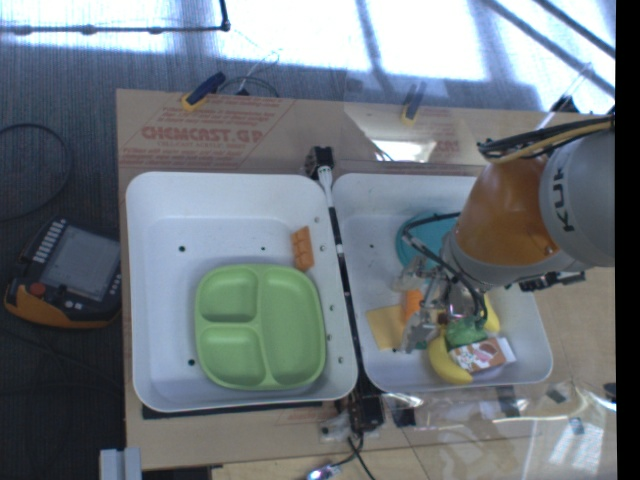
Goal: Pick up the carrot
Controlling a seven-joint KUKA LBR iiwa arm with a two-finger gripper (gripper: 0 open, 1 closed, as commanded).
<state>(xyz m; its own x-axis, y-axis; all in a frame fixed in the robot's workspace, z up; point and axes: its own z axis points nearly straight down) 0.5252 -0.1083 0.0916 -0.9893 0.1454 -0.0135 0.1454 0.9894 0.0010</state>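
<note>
White right bin (pixel 520 368), pincer (pixel 420 318) beside carrot (pixel 411 304), grip state impossible to tell

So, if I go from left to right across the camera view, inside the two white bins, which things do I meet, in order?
Green divided plate → small orange block near the left bin's right wall → yellow cheese slice → carrot → banana. The end effector hangs over the right bin, so things under it I leave out.

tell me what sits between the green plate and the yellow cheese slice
In the camera view, the two bins' adjoining walls lie between the green plate and cheese slice.
</note>
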